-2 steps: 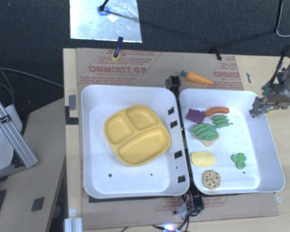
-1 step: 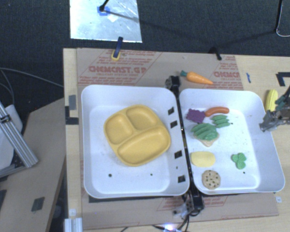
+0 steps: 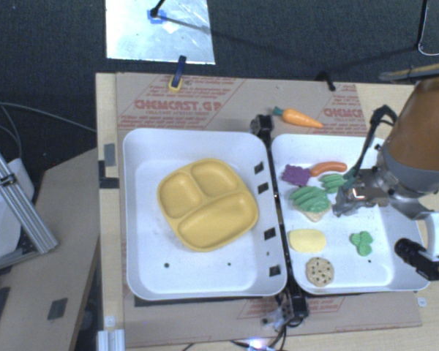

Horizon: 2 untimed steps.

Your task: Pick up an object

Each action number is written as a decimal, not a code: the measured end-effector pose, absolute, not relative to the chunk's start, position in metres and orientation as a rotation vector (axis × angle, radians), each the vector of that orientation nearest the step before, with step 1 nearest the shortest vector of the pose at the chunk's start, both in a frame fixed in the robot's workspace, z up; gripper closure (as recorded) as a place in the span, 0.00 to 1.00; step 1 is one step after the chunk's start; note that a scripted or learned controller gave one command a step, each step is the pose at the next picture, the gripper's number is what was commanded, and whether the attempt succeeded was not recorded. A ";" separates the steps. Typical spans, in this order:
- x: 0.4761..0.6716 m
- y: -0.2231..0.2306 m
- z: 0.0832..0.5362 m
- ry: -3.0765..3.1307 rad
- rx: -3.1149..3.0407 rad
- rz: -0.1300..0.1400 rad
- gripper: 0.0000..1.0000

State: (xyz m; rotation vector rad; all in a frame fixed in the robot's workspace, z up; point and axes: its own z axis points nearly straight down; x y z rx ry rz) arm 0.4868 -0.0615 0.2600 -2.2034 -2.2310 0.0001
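White left bin (image 3: 143, 269) contains a yellow divided plate (image 3: 207, 203). Right bin (image 3: 380, 273), frame right, holds toy foods, including a cookie (image 3: 320, 271). Gripper (image 3: 349, 198) hovers there; finger state cannot be determined.

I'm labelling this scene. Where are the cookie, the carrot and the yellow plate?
cookie (image 3: 320, 271), camera view, centre of its top.
carrot (image 3: 301, 118), camera view, middle of its orange body.
yellow plate (image 3: 207, 204), camera view, its middle ridge.
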 end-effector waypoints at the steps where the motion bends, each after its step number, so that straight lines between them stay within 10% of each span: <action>1: 0.487 -0.018 0.229 -2.229 -2.209 -0.001 1.00; 2: 0.487 0.059 0.275 -2.237 -2.208 -0.010 1.00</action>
